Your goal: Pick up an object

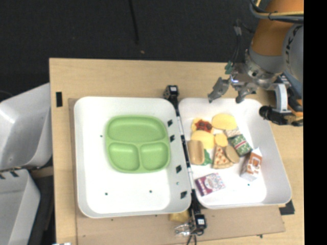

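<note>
Pale wooden bench [61, 75], seen from above, bearing two shallow white plastic bins side by side. Left white bin [92, 188] carrying a green three-compartment plastic tray [138, 143] near its centre. Right white bin [273, 182] crowded with small toy foods, all bunched toward its 9 o'clock half. At 1 o'clock of that bin, grey arm with orange band [273, 29], its two-finger gripper [229, 93] poised over the far rim, fingers spread apart and gripping nothing.

Candidates for picking, by size: yellow rounded toy bread piece [224, 120] at 12 o'clock of the cluster; tan toy hot-dog bun [196, 152] at 9 o'clock; purple printed snack packet [210, 183] at 6 o'clock, lying flat and apart; small red-and-white carton [251, 166] at 4 o'clock; green-labelled little box [239, 144] mid-cluster.

Likely all light, hollow plastic or card, stiff, fairly slick. Best bet judged the carton: free-standing, flat parallel sides, taken across its narrow width. Packet probably too flat; rounded pieces apt to squirt out.
</note>
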Controlling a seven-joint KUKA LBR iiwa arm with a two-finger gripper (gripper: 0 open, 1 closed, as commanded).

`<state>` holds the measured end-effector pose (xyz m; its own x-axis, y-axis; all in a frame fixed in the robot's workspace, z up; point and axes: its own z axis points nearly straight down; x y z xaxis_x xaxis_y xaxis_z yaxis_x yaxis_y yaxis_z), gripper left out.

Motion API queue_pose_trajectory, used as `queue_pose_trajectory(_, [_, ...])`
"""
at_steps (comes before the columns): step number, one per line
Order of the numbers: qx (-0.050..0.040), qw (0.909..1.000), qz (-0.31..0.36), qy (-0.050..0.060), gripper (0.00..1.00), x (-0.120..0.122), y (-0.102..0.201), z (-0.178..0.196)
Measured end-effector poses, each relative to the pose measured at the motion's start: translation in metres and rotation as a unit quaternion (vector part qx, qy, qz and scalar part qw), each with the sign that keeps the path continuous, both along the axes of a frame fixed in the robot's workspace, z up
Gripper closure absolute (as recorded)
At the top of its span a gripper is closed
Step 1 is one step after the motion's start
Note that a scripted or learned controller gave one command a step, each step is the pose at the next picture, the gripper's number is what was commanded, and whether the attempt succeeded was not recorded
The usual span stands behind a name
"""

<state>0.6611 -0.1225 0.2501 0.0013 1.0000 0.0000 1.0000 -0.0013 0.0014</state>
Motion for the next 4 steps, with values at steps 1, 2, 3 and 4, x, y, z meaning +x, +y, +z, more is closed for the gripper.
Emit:
queue_pose_trajectory(1, [-0.001, 1.0, 0.0, 0.002, 0.0, -0.003, 0.015, 0.034])
queue_pose_trajectory(2, [-0.002, 1.0, 0.002, -0.001, 1.0, -0.001, 0.015, 0.048])
queue_pose_trajectory(3, [-0.0006, 0.9999, 0.005, -0.01, 1.0, 0.03, 0.078, 0.202])
queue_pose_trajectory(4, [-0.0005, 1.0, -0.002, 0.007, 1.0, -0.032, 0.036, 0.082])
